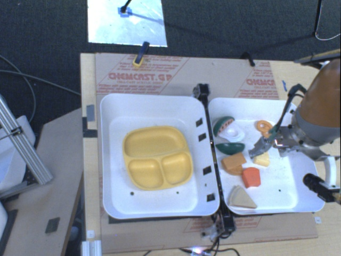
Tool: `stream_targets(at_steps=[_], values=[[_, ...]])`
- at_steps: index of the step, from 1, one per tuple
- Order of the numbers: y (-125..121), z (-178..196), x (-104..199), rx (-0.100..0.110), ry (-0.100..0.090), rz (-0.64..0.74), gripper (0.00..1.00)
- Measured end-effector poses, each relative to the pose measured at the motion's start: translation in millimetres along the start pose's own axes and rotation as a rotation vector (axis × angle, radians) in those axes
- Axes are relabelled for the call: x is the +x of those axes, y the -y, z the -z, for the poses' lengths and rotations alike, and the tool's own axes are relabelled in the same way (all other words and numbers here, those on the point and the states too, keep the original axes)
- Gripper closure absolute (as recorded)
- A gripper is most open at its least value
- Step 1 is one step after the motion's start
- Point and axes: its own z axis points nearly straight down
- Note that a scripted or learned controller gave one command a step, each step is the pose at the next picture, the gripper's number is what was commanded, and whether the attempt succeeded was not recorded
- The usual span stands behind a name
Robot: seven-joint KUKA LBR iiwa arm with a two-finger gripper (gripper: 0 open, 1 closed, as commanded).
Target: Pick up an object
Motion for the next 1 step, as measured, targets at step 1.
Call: stream_targets(at_steps=[1], values=[[21.9,-57.4,-14.0,0.004,-0.001,-0.004,0.0]])
